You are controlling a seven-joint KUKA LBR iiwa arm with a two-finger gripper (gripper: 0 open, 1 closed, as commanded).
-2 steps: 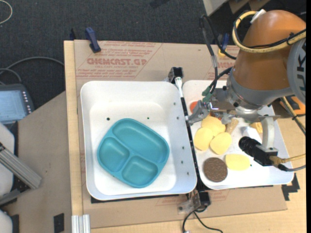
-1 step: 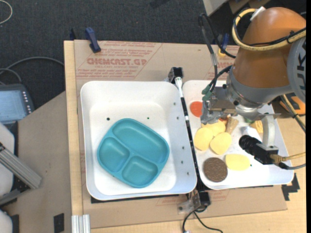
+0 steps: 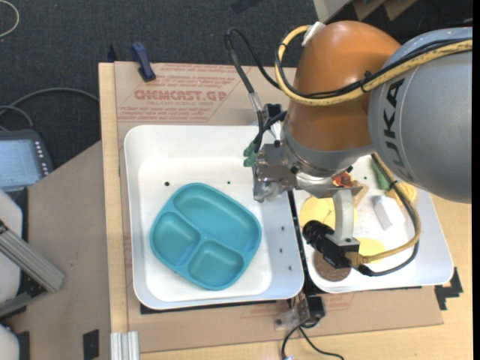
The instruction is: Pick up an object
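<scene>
Hovering over the right white bin (image 3: 439, 268), the grey-and-orange arm (image 3: 345, 88) covers most of its gripper (image 3: 296, 180); jaw opening cannot be told.
A teal three-compartment plastic plate (image 3: 204, 235) lies in the left bin (image 3: 142, 163); a white block (image 3: 386, 214) lies in the right.

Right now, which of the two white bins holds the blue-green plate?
The bin on the picture's left: the teal plate lies in it. The other bin, under the arm, holds a yellow piece and a white block.
</scene>
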